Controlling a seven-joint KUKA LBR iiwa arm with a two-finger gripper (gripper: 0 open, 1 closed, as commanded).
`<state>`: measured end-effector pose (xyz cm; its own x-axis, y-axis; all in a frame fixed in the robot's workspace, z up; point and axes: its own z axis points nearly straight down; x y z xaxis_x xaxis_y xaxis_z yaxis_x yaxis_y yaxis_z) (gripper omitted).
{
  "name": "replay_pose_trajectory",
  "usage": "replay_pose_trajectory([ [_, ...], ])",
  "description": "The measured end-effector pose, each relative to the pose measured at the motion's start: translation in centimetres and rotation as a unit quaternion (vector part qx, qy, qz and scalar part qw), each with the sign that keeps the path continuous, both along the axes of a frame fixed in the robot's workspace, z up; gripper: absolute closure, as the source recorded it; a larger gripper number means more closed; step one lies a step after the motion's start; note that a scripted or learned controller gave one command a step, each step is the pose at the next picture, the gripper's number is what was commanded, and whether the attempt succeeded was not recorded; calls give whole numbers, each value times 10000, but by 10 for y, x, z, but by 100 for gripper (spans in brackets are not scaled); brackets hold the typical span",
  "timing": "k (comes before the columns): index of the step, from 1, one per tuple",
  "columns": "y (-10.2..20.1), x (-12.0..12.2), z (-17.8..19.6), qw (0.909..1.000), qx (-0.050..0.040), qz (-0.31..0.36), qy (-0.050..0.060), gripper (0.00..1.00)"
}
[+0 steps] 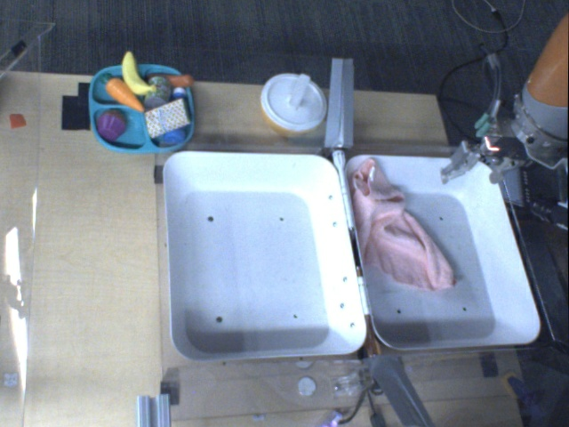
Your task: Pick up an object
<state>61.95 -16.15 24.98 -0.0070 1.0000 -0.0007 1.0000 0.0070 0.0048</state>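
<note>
A crumpled pink cloth [397, 234] lies in the right bin [507, 318], against its left wall and reaching toward the middle. My gripper [476, 169] hangs over the bin's far right corner, up and to the right of the cloth and well apart from it. Its fingers are spread open with nothing between them. The arm's orange band [549, 71] shows at the right edge.
The left bin [178, 265] sits beside the right one, across a metal divider [339, 105]. Behind the bins stand a white lidded cup [293, 103] and a blue tray of toy food [140, 107]. Cables [489, 25] hang near the arm.
</note>
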Motion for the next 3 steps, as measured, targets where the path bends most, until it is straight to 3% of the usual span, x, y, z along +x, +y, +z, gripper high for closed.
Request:
replay_pose_trajectory([
  [1,32,-26,-138,9994,3,343,9,0],
  [2,34,-44,-159,9990,-5,451,-47,0],
  [3,-44,-11,-112,9871,-25,1603,-28,0],
])
